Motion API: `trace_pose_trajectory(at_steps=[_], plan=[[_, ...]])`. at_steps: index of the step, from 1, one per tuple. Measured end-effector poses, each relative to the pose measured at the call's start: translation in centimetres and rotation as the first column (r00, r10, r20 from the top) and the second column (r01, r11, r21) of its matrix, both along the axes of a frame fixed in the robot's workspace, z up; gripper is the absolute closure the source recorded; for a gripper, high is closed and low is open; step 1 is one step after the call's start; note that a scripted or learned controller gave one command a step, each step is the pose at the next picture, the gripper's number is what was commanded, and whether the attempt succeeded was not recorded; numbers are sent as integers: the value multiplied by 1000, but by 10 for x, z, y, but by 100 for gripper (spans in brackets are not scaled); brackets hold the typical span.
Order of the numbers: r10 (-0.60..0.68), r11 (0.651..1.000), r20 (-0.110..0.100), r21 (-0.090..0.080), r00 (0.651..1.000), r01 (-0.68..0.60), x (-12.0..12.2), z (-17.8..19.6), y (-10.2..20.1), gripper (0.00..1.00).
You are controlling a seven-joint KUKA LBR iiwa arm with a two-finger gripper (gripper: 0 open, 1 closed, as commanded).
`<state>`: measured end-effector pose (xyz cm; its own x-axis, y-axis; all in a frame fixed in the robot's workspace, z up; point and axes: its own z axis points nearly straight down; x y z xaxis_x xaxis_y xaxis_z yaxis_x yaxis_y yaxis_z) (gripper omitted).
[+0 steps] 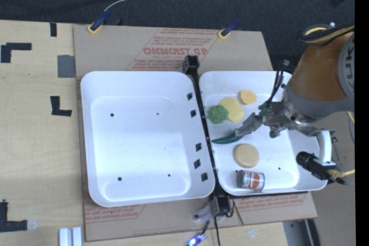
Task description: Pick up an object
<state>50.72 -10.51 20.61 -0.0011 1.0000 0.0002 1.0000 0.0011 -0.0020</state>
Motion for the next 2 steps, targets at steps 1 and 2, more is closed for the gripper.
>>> trace_pose_trajectory(at_steps=[1,2], plan=[[-6,1000,-4,-1,1000,6,-27,-127,-48,0],[6,1000,6,0,1000,-6,39,-121,9,0]])
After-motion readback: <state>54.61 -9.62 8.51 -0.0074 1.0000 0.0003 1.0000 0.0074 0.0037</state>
